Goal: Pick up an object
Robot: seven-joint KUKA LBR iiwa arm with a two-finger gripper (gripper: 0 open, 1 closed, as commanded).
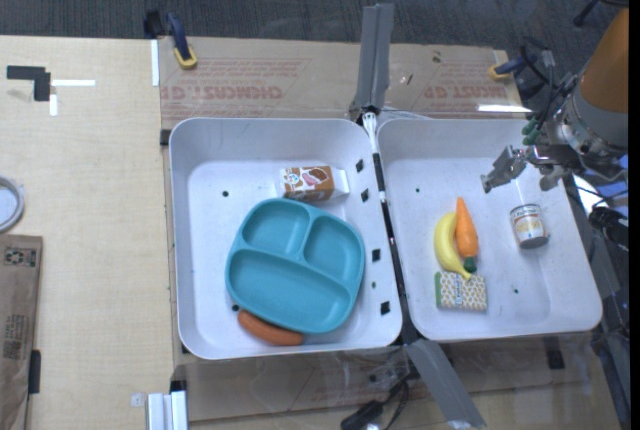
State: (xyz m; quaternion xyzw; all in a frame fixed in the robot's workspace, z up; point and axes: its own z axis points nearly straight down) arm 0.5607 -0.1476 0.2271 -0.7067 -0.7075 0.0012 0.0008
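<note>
One end effector spread open, holding nothing, above right bin, near small can

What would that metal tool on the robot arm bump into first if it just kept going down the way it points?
Probably the bare white floor of the right bin. The tool hangs over its far side, with the small can just nearer the camera. Depth is hard to judge from this slant, so it might clip the can.

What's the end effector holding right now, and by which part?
Nothing. The end effector hangs above the right bin with no object between its fingers; the small can lies apart from it on the bin floor, as do the carrot and banana.
</note>
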